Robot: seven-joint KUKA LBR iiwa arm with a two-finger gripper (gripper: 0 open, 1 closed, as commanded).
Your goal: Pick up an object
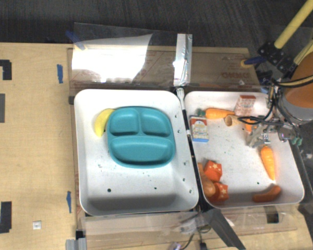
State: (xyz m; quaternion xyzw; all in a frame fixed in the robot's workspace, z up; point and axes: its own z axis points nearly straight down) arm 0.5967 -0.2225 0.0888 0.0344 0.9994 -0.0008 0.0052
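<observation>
Left bin: holds a teal divided plate, lying flat near the middle, with a yellow banana-like piece tucked at its left edge, partly under the rim.

Right bin: carries the loose pickable things, scattered rather than stacked, likely so that each can be reached from above.

Carrot near tool: orange, lying lengthwise just below the tool, clear of other items; probably the nearest candidate for the pick.

Second carrot: along the far wall, beside a small carton that leans near the divider between bins.

Pink packet: in the far corner, close to the arm's cables.

Red pieces: clustered at the near left corner with a brownish item; crowded, so probably a harder grasp.

Sausage-like piece: against the near wall, at the right.

Tool: low over the right bin, wrist and cables above it, sitting just above the top end of the nearer carrot; contact with it cannot be judged. Nothing seen gripped. Opening width: cannot tell, blurred and hidden by wiring.

Arm: reaching in from the right, orange band over the bin's far right corner.

Counter: tan board with black markings, left of the bins.

Task stage: judged as approach or descent; pick not yet made.
</observation>
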